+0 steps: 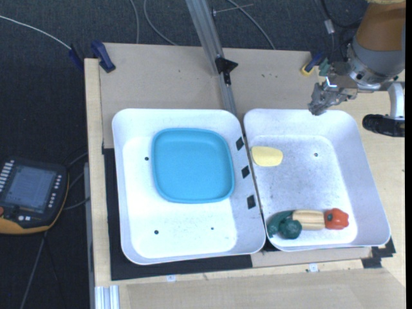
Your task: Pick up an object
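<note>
My gripper (320, 105) hangs over the far rim of the right bin (367, 172), its fingers pointing down and close together with nothing between them. A pale yellow lemon-shaped piece (266, 156) lies at the bin's left side, well below and left of the gripper. Along the near wall lie a dark green round piece (285, 226), a tan roll (309, 219) and a red tomato-like piece (336, 219), touching in a row.
The left bin (129, 192) holds a light blue square plate (193, 165). A metal pole (205, 24) slants in from the top to the gap between the bins. Blue clamps sit at the bench's far corners. A handheld pendant (29, 195) lies off the bench at left.
</note>
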Robot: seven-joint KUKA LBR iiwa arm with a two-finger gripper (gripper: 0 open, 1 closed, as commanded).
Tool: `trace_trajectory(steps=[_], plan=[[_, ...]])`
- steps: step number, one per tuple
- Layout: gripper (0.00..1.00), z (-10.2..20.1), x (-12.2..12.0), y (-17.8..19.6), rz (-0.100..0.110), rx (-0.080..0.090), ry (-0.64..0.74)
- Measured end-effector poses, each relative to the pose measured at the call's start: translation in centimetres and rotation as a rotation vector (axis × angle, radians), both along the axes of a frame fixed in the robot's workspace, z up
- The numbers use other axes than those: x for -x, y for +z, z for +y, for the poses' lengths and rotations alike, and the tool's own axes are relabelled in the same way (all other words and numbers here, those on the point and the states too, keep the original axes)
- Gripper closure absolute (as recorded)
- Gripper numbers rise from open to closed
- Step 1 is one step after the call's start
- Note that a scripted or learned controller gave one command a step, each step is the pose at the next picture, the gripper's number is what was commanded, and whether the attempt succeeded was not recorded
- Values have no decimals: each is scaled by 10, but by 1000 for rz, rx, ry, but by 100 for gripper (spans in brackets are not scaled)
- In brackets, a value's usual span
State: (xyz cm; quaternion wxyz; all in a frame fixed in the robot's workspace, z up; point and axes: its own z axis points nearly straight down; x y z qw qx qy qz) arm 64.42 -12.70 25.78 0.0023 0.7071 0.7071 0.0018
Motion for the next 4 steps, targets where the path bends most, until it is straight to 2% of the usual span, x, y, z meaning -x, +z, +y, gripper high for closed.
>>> trace_trajectory(steps=[1, 3, 4], plan=[[100, 0, -1, 33, 2, 0, 0], [100, 100, 34, 36, 5, -2, 5], [100, 141, 61, 20, 6, -2, 4]])
